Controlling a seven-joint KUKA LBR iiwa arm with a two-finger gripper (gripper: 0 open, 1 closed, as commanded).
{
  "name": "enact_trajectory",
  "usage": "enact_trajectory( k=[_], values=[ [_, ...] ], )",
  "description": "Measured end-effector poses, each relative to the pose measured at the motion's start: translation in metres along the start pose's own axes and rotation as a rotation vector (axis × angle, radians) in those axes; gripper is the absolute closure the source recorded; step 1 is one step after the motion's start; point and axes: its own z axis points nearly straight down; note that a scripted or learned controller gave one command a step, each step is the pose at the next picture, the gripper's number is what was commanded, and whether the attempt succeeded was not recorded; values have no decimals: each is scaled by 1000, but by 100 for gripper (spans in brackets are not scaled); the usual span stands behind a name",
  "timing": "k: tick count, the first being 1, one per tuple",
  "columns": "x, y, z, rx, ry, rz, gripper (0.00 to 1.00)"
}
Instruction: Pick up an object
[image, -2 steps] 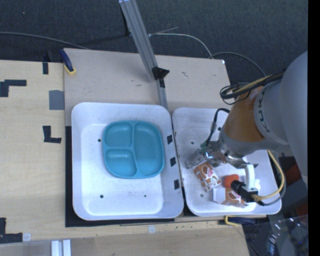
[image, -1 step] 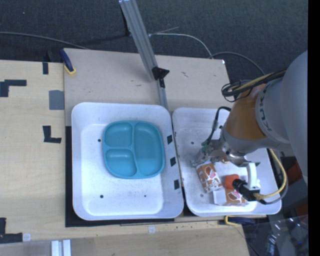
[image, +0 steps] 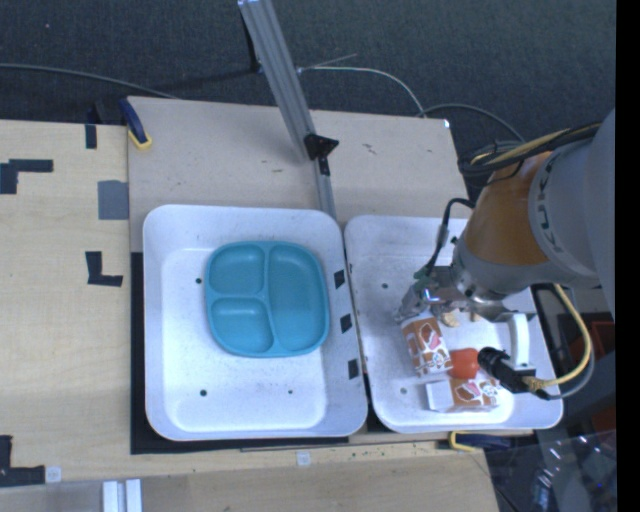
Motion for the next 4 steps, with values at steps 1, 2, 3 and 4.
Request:
enact_trajectory(
  k=[1, 2, 3, 4],
  values=[
    [3, -3, -62, -3, -1, 0, 100],
    [3, -3, -66, 2, 0, 0, 100],
    [57, 15, -77, 2, 2, -6, 100],
    [105, 38, -88, 1, 1, -5, 100]
  ],
)
